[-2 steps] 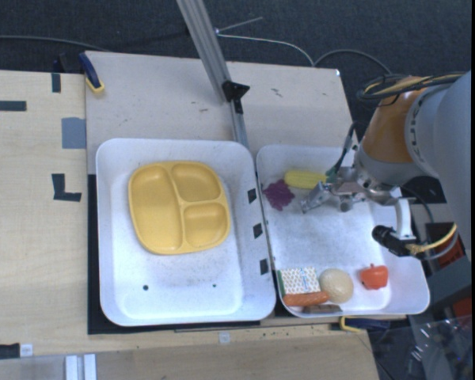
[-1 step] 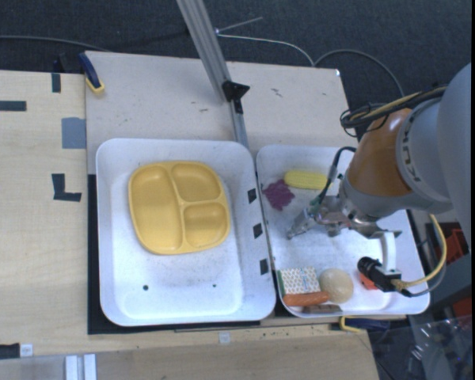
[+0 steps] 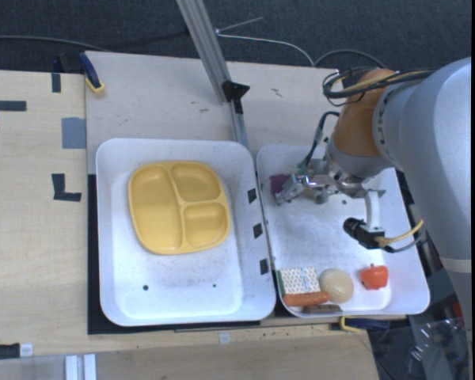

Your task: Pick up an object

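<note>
Small dark purple object [image 3: 279, 184], shape unclear, sits at far left of right shallow white bin [image 3: 412, 291], touching tips of metal two-finger gripper [image 3: 286, 192]; can't tell its finger state. Same bin near edge: patterned sponge-like block [image 3: 298, 279], orange carrot-like piece [image 3: 305, 298], beige egg-like ball [image 3: 337, 284], small red-orange piece [image 3: 373, 276]. Left white bin [image 3: 111, 291] holds yellow plastic compartment tray [image 3: 179, 207].

The arm [image 3: 427, 133] is cut off by the right edge, and its bulk hides the far right part of the right bin [image 3: 301, 236]. The gripper [image 3: 289, 190] covers most of a purple object [image 3: 279, 183] at that bin's far left, too little showing to identify it. At the bin's near rim, a dark item [image 3: 321, 309] under the orange piece [image 3: 305, 298] is too small to tell.
</note>
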Tool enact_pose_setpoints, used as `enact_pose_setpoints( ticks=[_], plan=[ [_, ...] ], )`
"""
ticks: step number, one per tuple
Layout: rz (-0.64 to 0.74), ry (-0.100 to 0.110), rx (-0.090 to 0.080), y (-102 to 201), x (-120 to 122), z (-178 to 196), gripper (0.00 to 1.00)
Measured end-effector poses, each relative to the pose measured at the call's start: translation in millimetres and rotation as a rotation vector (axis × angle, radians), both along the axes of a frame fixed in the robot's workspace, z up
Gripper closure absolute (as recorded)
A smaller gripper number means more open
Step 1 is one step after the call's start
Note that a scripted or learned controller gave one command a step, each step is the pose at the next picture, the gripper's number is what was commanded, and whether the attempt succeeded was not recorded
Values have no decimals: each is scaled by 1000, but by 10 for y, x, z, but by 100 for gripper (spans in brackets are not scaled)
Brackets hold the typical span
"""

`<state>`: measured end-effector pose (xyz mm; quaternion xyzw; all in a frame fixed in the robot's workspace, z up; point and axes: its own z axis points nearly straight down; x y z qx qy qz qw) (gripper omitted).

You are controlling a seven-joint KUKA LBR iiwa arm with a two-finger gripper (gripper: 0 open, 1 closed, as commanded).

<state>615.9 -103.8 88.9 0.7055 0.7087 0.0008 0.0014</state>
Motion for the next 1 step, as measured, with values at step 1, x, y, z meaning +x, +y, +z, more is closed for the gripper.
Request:
enact_pose_setpoints(
  ticks=[1],
  plan=[
    [-9, 6, -1, -498, -444, -1, 0]
  ],
)
